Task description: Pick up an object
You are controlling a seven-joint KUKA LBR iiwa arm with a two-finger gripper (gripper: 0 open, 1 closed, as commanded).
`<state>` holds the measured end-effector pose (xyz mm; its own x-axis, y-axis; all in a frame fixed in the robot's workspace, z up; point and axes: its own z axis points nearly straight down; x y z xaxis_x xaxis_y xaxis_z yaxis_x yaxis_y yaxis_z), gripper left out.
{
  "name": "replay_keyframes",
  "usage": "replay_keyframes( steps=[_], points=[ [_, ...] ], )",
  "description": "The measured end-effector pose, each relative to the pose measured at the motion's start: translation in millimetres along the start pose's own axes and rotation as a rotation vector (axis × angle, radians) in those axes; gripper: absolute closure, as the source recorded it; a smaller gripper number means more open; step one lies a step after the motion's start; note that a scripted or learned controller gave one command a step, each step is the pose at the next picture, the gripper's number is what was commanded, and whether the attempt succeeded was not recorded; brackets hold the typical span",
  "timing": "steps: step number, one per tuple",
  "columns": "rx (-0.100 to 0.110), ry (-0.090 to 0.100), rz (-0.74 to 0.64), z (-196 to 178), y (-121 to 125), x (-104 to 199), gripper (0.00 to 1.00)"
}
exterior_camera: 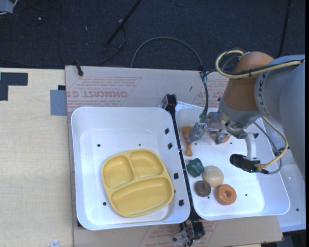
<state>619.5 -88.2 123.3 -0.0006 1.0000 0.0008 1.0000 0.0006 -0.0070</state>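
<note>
My gripper (209,134) hangs low over the back left part of the right bin (270,199). It is open, with one finger (196,132) beside an orange carrot-shaped piece (187,141) and nothing between the fingers. Nearer the front lie a green piece (195,166), a cream ball (213,175), a brown round piece (203,188) and an orange doughnut (226,194), all apart from the gripper.
A yellow divided plate (138,182) lies in the left bin (87,138). A black divider (178,153) runs between the bins. A black connector with a yellow cable (245,163) hangs from the arm over the right bin.
</note>
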Motion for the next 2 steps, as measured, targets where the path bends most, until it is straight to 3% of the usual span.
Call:
replay_keyframes(
  steps=[1,2],
  points=[
    [-0.001,0.0,0.001,38.2,-0.7,1.4,0.0],
    [-0.002,0.0,0.004,26.1,-0.4,0.2,1.0]
  ],
)
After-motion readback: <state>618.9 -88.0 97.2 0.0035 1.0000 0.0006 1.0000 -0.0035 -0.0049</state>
